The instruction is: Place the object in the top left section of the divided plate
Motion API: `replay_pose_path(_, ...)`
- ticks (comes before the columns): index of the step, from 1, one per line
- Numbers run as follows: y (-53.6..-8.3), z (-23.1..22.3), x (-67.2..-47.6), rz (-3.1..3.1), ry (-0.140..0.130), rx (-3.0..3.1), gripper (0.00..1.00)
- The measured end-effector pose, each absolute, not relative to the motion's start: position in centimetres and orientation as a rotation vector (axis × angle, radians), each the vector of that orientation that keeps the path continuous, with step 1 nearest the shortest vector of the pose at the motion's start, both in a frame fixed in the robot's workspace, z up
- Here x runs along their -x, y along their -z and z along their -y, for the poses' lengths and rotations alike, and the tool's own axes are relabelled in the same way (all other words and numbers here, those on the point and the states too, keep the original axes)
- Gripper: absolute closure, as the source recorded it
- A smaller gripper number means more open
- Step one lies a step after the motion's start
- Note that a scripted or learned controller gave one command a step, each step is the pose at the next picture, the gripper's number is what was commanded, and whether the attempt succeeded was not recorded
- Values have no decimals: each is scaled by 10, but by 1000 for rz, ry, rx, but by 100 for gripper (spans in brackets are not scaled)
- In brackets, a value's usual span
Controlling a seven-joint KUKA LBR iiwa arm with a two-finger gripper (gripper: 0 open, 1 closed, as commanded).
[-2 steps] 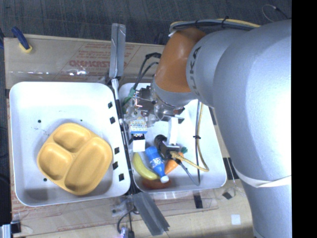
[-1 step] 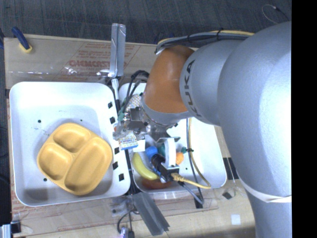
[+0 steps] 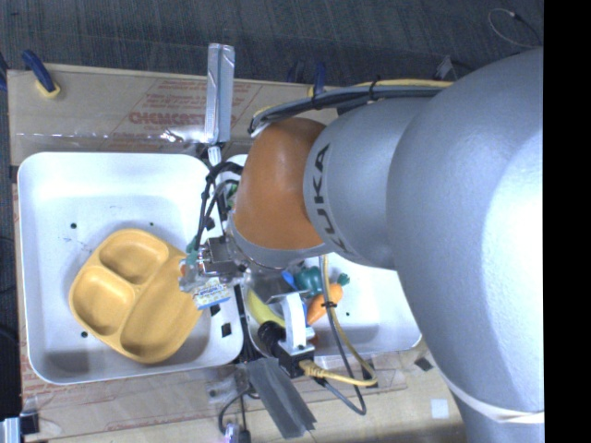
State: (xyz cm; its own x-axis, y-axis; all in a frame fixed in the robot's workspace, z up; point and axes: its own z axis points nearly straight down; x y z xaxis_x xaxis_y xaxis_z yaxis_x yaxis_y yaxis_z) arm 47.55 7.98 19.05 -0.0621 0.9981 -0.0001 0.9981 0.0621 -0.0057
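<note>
Arm: the grey KUKA arm (image 3: pixel 443 210), smooth and rounded, with its glossy orange band (image 3: pixel 277 187), is reaching in from the right and covering most of the right bin (image 3: pixel 392 326).
Gripper: the gripper (image 3: pixel 205 270) is hanging over the divider between the two bins, at the right edge of the plate; whether its fingers are apart or together cannot be told, since cables and the wrist body are crowding it.
Divided plate: the yellow divided plate (image 3: pixel 129 293), matte plastic with soft rounded lobes and raised ridges between three sections, is lying in the left bin, just left of the gripper and touching or nearly under it.
Object: small colourful items (image 3: pixel 319 293), orange, blue and yellow, are showing below and right of the gripper in the right bin, partly hidden by the arm; which one is the task's object cannot be told.
Left bin: the shallow white left bin (image 3: pixel 102 192), smooth with rounded corners, is offering open floor up and left of the gripper.
Edges: the plate's lower rim is sitting near the bin's lower wall.
Tabletop: the brown tabletop (image 3: pixel 138 109) is lying beyond the bins, above the gripper.
</note>
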Motion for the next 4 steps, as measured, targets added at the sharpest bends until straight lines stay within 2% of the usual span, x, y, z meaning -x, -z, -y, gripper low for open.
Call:
replay_pose_path(1, -214, -102, -502, 2349, -6, 2081, 100)
replay_pose_path(2, -209, -134, -503, 2432, -3, 1986, 100)
replay_pose_path(3, -213, -157, -501, 2087, -5, 2346, 100)
replay_pose_path(4, -236, -89, -486, 2129, -7, 2305, 100)
